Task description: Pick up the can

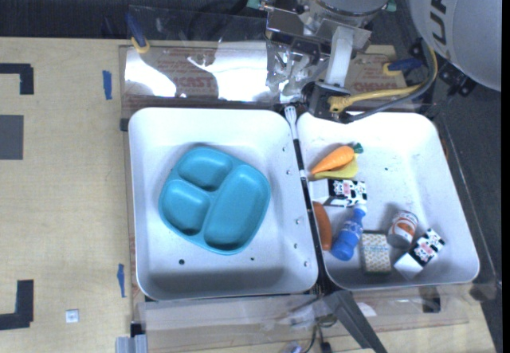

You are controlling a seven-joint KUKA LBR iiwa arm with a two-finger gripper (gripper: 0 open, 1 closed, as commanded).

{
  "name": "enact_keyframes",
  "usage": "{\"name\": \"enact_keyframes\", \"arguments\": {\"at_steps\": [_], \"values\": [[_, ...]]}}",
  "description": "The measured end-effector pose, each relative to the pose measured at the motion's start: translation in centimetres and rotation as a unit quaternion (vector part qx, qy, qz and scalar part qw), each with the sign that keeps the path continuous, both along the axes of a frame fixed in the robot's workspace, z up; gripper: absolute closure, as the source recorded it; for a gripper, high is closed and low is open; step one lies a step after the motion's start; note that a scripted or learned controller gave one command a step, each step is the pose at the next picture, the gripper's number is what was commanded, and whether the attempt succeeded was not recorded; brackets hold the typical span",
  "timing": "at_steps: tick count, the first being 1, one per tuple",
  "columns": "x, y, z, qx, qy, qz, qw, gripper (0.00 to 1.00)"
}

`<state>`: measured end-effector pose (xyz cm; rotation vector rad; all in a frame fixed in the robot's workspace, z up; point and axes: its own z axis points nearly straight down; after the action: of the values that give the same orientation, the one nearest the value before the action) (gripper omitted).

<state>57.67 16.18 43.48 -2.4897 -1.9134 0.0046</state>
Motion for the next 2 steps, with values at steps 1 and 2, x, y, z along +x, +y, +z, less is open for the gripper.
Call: {"name": "enact_keyframes", "arguments": {"at_steps": [1, 2], "values": [[-3.5, 6.4, 0.0, 0.0, 0.001, 0.051, 0.9987, 1.0], [-9.8, 6.4, -3.9, -0.0005, 0.0, -0.007, 1.0, 1.0]]}}
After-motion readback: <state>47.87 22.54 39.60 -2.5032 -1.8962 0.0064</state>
